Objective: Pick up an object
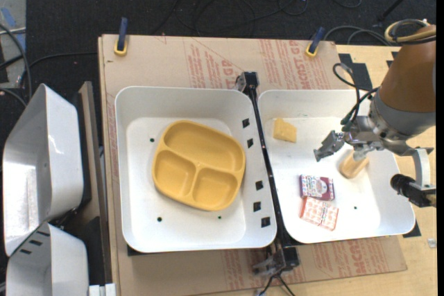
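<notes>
Fingers [345, 147] spread above right bin's [295, 218] tan block [352, 166].

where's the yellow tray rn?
The yellow tray lies in the middle of the left bin, across the divider from the right bin's cards and blocks.

The yellow divided plate [198, 165] takes up most of the left bin [132, 149], leaving only a bare margin along its walls. In the right bin [305, 104] the floor lies open between the yellow block [284, 130] and the two small packets [318, 199]. The claw [342, 147] hangs just beside a tan piece [352, 166], perhaps touching it.
</notes>
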`<state>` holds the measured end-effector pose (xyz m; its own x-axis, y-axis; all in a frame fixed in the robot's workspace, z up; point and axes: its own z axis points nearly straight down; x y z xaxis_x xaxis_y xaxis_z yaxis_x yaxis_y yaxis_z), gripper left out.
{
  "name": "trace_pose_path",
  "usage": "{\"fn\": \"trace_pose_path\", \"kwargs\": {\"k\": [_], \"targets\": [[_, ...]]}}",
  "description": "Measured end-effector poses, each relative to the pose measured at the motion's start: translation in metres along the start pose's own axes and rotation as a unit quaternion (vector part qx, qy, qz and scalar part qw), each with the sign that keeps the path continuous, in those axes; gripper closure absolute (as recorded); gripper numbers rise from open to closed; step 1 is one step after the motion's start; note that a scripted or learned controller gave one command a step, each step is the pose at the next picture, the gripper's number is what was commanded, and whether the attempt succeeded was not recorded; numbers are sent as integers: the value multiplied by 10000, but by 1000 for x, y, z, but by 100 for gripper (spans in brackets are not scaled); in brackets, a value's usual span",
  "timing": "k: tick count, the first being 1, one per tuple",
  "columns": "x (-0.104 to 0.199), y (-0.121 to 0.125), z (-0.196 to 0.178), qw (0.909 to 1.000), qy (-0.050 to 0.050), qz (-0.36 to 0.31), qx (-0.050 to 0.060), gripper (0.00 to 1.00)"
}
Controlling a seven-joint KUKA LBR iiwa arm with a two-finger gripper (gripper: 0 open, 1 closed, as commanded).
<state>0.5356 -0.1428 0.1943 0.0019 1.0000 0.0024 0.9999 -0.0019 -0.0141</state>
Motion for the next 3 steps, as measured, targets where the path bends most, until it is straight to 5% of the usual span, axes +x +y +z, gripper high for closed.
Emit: {"fn": "trace_pose_path", "kwargs": {"k": [1, 3], "targets": [[0, 3, -7, 10000, -11, -16, -67, 0], [0, -3, 97, 10000, -7, 4, -44, 0]]}}
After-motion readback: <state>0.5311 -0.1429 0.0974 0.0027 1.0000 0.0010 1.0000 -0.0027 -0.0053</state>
